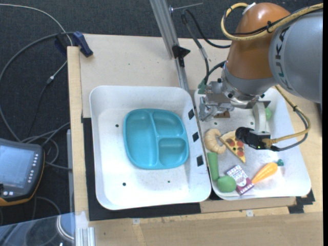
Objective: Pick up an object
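Claw (pixel 212 106) above right bin (pixel 297 160) (croissant (pixel 214 141) just below)

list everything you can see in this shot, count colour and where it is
bins: 2, white, side by side on the bench
divided plate: 1, teal, middle of the left bin
croissant: 1, tan, left part of the right bin
pizza slice: 1, yellow with red spots, right bin, just right of the croissant
carrot: 1, orange with green top, right bin near its front right
green toy vegetable: 1, green, front left of the right bin
small packet: 1, pink and purple, right bin front, between the green toy vegetable and the carrot
handheld pendant: 1, black and orange, floor at far left
arm: 1, grey with orange band, over the right bin
pincer: 1, metal, above the right bin's back left
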Robot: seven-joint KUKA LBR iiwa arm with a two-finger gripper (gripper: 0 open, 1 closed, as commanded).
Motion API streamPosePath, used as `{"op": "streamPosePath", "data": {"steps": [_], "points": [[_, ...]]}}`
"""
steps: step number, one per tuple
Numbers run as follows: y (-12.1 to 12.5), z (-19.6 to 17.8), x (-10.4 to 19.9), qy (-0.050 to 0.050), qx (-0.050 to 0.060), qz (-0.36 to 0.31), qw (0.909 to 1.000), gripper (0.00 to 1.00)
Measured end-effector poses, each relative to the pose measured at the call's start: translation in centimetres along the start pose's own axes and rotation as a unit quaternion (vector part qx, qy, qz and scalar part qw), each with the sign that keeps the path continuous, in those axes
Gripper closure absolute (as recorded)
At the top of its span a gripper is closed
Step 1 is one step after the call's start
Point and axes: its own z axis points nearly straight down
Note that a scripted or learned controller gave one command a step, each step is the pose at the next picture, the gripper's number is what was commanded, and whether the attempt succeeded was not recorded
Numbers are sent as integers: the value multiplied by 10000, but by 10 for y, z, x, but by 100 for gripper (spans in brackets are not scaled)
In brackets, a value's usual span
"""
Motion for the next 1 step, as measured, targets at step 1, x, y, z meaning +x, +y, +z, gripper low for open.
{"op": "streamPosePath", "data": {"steps": [1], "points": [[-16, -6, 57, -3, 1, -1, 10000, 100]]}}
